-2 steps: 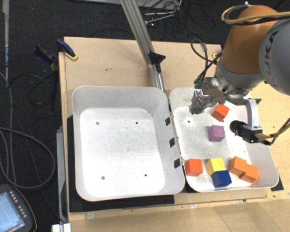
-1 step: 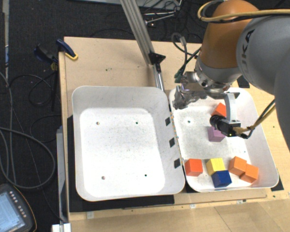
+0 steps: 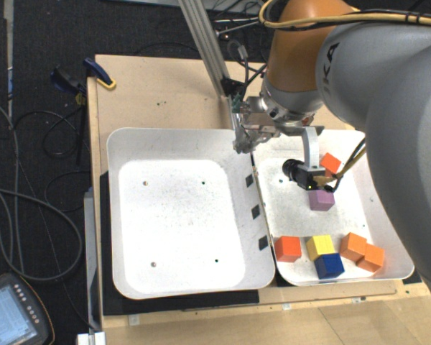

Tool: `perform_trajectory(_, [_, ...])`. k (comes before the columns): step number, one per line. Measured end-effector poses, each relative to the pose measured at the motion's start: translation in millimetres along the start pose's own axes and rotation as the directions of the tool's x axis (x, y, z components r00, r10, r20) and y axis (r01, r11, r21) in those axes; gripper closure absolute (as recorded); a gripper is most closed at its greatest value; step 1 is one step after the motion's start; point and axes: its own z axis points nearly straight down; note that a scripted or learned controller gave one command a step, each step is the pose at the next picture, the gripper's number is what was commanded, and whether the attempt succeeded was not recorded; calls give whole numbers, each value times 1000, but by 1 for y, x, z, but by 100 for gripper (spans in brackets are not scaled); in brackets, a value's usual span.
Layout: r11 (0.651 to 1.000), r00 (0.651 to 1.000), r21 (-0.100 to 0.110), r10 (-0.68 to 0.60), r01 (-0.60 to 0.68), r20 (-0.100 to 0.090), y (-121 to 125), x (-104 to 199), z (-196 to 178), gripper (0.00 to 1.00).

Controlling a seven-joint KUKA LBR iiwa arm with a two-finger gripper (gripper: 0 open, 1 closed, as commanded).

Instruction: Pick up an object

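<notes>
My gripper (image 3: 243, 141) hangs over the far end of the rim between the two bins, at the right bin's (image 3: 388, 221) back left corner. Nothing shows in its grasp. The right bin holds several blocks. An orange block (image 3: 331, 163) lies toward the back, with a purple block (image 3: 321, 199) just in front of it. Along the front sit an orange cube (image 3: 288, 248), a yellow cube (image 3: 320, 245), a blue cube (image 3: 330, 266) and two more orange blocks (image 3: 354, 246) (image 3: 372, 257). All of them lie to the right of and nearer than the gripper.
The left bin (image 3: 122, 192) sits beside the right one on the wooden bench (image 3: 165, 92). A slanted metal post (image 3: 205, 42) rises behind the gripper. A blue and yellow clamp (image 3: 93, 74) grips the bench's back left corner.
</notes>
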Motion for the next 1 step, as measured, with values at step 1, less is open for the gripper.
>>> perform_trajectory(1, [1000, 1000, -2, 0, 0, -1, 24, 36, 1, 100])
